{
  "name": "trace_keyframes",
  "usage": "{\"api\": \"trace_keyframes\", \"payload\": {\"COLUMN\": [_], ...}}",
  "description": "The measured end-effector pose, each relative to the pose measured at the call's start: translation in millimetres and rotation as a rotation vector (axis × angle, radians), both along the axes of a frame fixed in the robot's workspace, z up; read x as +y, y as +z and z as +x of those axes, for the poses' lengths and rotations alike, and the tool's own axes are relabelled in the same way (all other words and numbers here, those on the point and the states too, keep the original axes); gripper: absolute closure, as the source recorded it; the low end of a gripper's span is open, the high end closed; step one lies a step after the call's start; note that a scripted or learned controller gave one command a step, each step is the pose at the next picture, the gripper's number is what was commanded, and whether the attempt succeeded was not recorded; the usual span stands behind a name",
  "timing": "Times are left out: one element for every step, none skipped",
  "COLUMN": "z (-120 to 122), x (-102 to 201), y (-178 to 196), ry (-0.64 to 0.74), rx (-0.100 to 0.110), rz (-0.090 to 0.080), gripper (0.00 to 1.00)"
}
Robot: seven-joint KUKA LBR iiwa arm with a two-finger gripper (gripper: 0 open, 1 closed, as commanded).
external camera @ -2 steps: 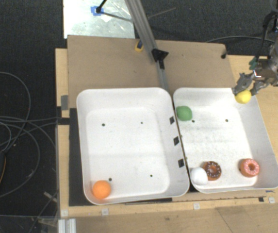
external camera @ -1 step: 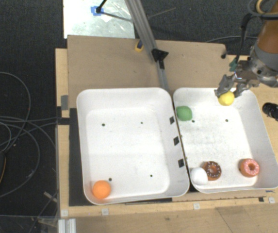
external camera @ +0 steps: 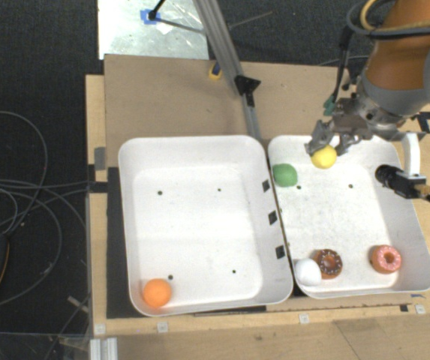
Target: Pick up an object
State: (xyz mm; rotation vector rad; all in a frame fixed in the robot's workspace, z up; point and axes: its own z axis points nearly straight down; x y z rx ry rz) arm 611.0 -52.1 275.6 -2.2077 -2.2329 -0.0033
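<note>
Right bin (external camera: 417,272), far end: your gripper (external camera: 332,145) has its fingers closed around a yellow ball (external camera: 323,158), which sits just under them, apparently lifted off the floor. Grasp looks made; what you have left is raising it clear and keeping it.

Also right bin: green ball (external camera: 284,175), white ball (external camera: 307,271), chocolate doughnut (external camera: 329,263), pink doughnut (external camera: 386,259).

Left bin (external camera: 136,152): orange ball (external camera: 156,292).
</note>
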Motion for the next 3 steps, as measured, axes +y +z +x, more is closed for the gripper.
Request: {"api": "trace_keyframes", "payload": {"z": [-9.2, -33.5, -53.6], "x": [49.9, 98.9, 147.7], "y": [-17.5, -35.8, -50.4], "ry": [-0.001, -0.001, -0.001], "rx": [0.001, 0.003, 0.003], "rz": [0.000, 0.000, 0.000], "gripper": [1.00, 1.00, 1.00]}}
